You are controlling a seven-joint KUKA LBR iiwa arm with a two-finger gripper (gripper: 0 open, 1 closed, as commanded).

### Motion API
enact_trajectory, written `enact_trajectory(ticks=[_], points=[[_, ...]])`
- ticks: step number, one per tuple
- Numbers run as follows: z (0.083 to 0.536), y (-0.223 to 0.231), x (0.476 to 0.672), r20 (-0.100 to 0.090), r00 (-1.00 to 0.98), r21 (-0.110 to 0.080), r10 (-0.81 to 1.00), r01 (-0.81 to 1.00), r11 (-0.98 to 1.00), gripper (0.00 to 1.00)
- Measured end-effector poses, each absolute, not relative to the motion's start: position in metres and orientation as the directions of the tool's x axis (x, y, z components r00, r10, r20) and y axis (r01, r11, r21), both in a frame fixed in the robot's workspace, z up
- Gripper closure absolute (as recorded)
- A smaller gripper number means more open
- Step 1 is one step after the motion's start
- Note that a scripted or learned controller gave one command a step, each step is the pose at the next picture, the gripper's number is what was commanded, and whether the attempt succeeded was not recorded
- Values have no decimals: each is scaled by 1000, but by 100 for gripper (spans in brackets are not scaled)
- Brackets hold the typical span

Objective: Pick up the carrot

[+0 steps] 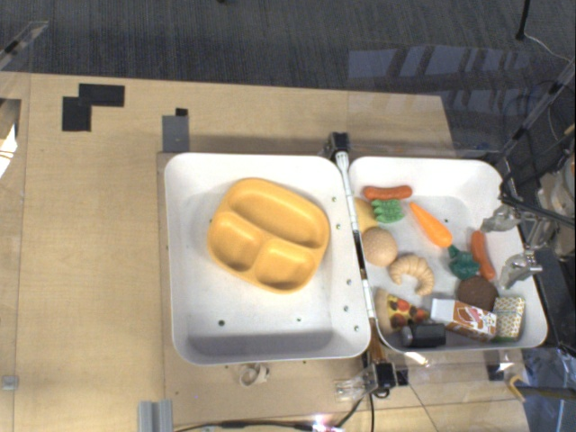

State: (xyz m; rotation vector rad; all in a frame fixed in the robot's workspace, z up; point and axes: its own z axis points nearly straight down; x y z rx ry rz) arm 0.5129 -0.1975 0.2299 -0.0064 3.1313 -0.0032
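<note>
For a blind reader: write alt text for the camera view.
The gripper hangs at the right bin's right rim, apart from the carrot lying among toy foods. The left bin holds a yellow tray.

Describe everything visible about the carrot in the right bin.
The carrot is a small orange toy with a smooth, plastic-looking surface, tapering from a thicker lower-right end to a narrower upper-left end. It lies flat and slanted on the floor of the right bin, in its upper middle part. Its narrow end sits next to the green leafy piece; whether they touch cannot be told. The end effector is off to its right, apart from it.
</note>
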Motion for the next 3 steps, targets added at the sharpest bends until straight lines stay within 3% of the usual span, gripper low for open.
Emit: enact_trajectory(ticks=[1,2,3], points=[[118,-190,511,-29,-976,-19,-217,-217,976,0],[114,-125,522,-46,-961,-54,-274,-271,961,0],[100,-138,556,-46,-997,-10,61,61,998,0]])
